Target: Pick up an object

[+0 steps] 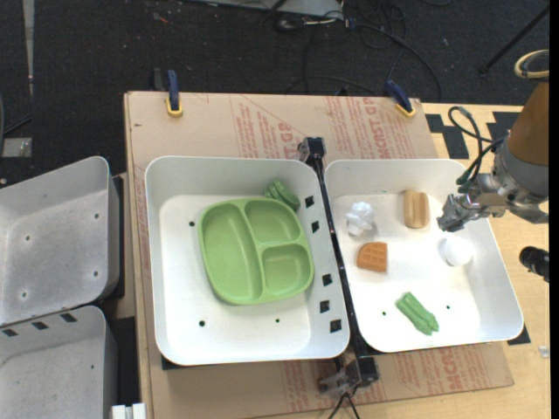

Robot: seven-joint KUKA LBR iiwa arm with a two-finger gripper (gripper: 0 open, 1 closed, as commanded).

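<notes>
Since the task names no particular object, I judge the target by nearness, and I record the scene from largest to smallest. On the bench, the left bin (pixel 175 234) holds a green divided plate (pixel 257 250) with a small green item (pixel 281 193) at its upper right edge. The right bin (pixel 489 317) holds five loose pieces. The arm (pixel 528 147) reaches in over this bin's right side, and the gripper (pixel 454 214) sits at its far-right portion. I cannot tell how far apart the gripper's parts stand, and I see nothing held in it.

The white ball (pixel 455 251) lies just below the gripper tip, near it but apart, and I take it as the likely target. The tan bread roll (pixel 416 209) lies to the gripper's left, the orange waffle piece (pixel 373 257) further left and lower, the crumpled white object (pixel 359 218) beyond that, and the green bean pod (pixel 417 312) well below.

Risks, in my judgement: the ball is round and smooth, so an off-centre close could squirt it away across the bin floor. White on white gives poor contrast, which may misplace the descent. The bin's right wall stands close and could foul the wrist.
</notes>
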